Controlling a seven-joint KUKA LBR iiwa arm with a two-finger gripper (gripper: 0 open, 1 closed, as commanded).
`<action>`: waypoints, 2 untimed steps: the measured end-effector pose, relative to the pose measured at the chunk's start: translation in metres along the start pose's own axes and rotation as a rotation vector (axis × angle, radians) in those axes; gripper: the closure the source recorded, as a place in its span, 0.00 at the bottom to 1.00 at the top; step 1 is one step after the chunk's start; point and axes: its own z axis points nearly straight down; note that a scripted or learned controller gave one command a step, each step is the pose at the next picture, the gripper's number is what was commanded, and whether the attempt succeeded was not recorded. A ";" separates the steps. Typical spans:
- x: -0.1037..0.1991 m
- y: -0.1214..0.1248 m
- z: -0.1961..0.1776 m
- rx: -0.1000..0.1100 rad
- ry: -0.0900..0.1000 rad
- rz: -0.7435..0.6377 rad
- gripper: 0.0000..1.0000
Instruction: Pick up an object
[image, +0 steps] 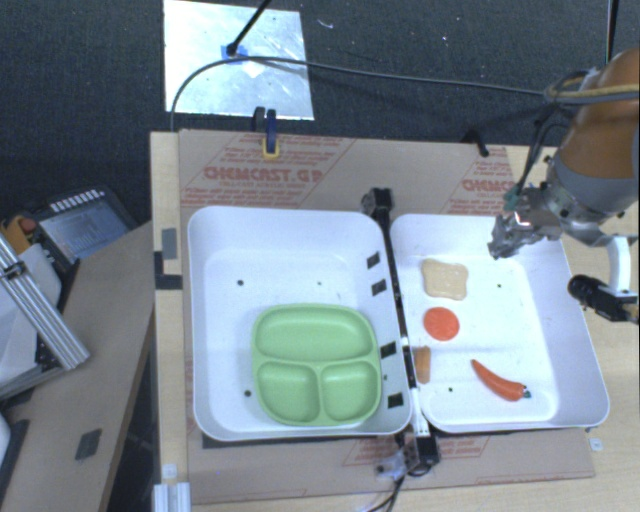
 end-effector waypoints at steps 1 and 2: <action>0.055 -0.009 -0.005 0.005 0.004 -0.004 1.00; 0.115 -0.023 0.007 0.007 0.003 -0.005 1.00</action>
